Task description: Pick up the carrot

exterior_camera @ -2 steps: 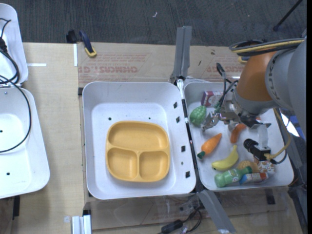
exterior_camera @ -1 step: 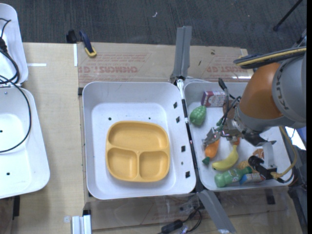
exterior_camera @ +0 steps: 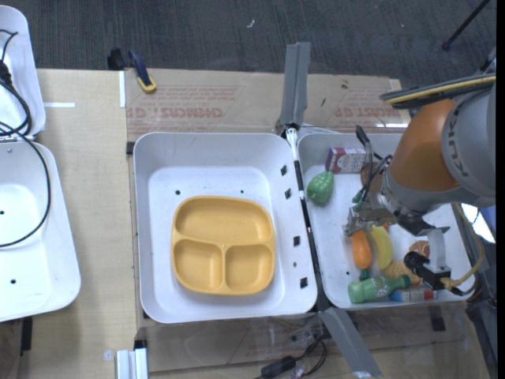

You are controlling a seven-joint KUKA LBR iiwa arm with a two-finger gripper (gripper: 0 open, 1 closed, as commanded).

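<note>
The metal two-fingered tool (exterior_camera: 357, 226), its state impossible to tell, is hovering directly above the smooth, stubby orange carrot (exterior_camera: 361, 252) lying beside a glossy curved yellow banana (exterior_camera: 382, 245).

Dark grey carpet floor (exterior_camera: 237, 14) ran across the top. The bench (exterior_camera: 87, 109) was pale wood, partly covered by a brown cardboard sheet (exterior_camera: 213, 101) with red print reading reversed. A blue and yellow clamp (exterior_camera: 140, 73) sat at the bench's far edge. A grey metal post (exterior_camera: 296, 85) stood between the two bins at the back. White moulded trays (exterior_camera: 31, 235) lay at the far left with a black cable (exterior_camera: 35, 164) looping over them. Lighting was even, soft, no hard shadows.
</note>
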